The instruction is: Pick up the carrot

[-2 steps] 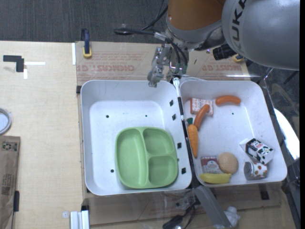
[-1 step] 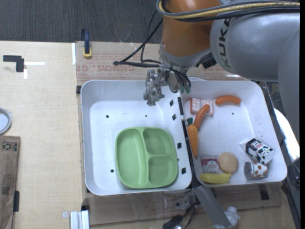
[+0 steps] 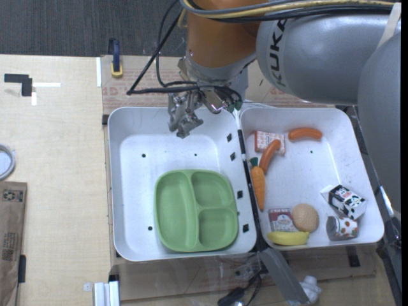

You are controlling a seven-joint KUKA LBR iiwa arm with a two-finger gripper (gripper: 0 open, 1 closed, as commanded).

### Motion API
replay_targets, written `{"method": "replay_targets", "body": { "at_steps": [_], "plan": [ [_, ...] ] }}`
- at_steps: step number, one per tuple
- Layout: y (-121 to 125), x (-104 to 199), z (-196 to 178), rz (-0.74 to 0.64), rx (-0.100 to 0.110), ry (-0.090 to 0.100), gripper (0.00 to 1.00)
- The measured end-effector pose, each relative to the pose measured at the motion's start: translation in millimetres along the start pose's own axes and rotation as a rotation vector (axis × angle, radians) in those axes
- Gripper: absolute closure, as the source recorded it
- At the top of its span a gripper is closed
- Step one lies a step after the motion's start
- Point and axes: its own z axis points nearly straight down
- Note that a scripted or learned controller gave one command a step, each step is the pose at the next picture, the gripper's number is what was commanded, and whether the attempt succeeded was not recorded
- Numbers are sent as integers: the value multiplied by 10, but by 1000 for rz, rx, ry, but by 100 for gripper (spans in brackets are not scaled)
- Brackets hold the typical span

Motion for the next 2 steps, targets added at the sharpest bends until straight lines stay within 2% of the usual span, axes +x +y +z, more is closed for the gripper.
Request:
{"method": "replay_targets", "body": {
  "at_steps": [1, 2],
  "plan": [
    [593, 3, 138, 187, 1, 3, 100],
    [722, 158, -1338, 61, 1, 1, 100]
  ]
}}
